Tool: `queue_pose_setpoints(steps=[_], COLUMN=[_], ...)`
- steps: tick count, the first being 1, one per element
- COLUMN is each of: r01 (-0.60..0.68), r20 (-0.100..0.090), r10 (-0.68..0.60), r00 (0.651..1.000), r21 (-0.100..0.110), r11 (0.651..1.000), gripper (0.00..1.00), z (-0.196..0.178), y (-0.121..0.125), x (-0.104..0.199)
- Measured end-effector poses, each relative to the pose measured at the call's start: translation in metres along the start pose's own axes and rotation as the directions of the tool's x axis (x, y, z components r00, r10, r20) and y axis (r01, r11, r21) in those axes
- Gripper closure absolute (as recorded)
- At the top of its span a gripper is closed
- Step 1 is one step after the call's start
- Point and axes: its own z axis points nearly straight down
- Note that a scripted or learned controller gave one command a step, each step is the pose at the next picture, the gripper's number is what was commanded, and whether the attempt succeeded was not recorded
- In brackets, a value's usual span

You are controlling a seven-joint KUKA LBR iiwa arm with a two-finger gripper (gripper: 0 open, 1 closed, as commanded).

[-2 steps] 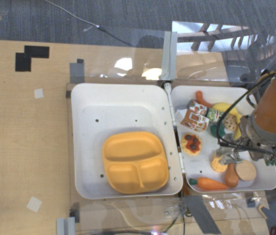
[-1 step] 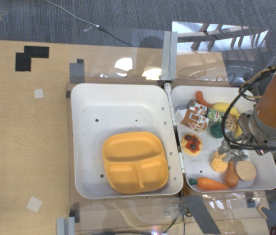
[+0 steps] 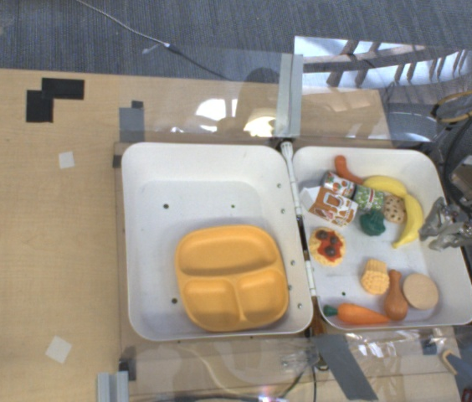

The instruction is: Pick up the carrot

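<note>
The carrot (image 3: 361,314), orange with a green stub at its left end, lies flat along the front wall of the right bin (image 3: 462,304). My gripper (image 3: 442,229) hovers at that bin's right rim, beside the tip of the banana (image 3: 405,206). It is well behind and to the right of the carrot and touches nothing that I can see.
Around the carrot lie a drumstick (image 3: 396,296), a round bun (image 3: 421,291) and a waffle piece (image 3: 375,277). Further back are a pizza slice (image 3: 329,245), broccoli (image 3: 373,223), a printed box (image 3: 336,201) and a sausage (image 3: 343,168). The left bin (image 3: 152,182) holds a yellow divided plate (image 3: 232,275).
</note>
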Motion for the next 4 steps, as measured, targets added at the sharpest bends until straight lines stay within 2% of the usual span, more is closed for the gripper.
queue_pose_setpoints(steps=[1,2,3,4], r01=[0.206,0.619,0.748,0.935], r20=[0.000,0.003,-0.003,0.009], r10=[-0.206,-0.619,-0.748,-0.935], r00=[0.979,0.786,0.664,0.355], r21=[-0.002,-0.012,0.004,-0.008], r11=[0.979,0.786,0.664,0.354], gripper=[1.00,1.00,1.00,1.00], z=[-0.039,0.066,-0.071,0.016], y=[-0.016,0.013,0.009,0.019], x=[0.001,0.032,0.031,0.026])
